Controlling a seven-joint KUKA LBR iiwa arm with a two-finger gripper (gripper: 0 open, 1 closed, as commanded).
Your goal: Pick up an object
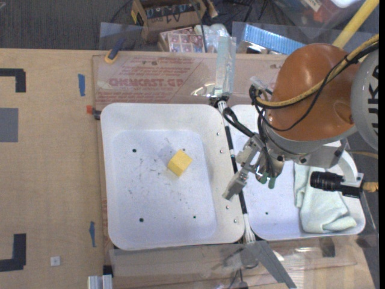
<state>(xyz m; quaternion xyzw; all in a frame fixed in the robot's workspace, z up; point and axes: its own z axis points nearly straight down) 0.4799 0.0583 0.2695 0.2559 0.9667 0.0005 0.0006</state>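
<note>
One yellow block lay mid left bin; end effector hung over bins' shared edge, grip state indiscernible.

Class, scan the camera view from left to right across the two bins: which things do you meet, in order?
Small yellow block in the left white bin → the arm's claw above the bins' shared edge → crumpled white cloth in the right bin.
</note>
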